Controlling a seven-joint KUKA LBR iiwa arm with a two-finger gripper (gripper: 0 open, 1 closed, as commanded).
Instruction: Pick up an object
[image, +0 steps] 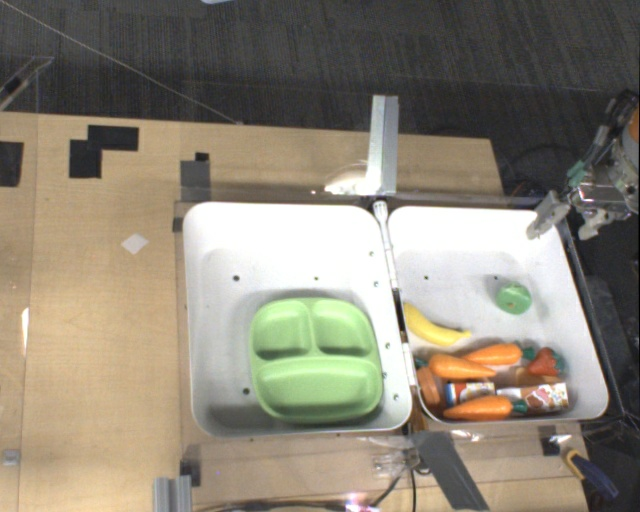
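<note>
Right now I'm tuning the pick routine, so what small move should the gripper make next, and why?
Probably swing the gripper left and forward over the right bin, toward the small green round object. The gripper sits at that bin's far right corner, over its rim. The green piece lies alone on bare floor, while the banana and carrots crowd the near end.

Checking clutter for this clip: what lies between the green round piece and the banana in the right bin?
Camera view: bare white bin floor separates the green round piece from the banana; nothing lies between them.

Green divided plate (316, 361), yellow banana (431, 327), orange carrots (478, 363), white bins (210, 300)
</note>
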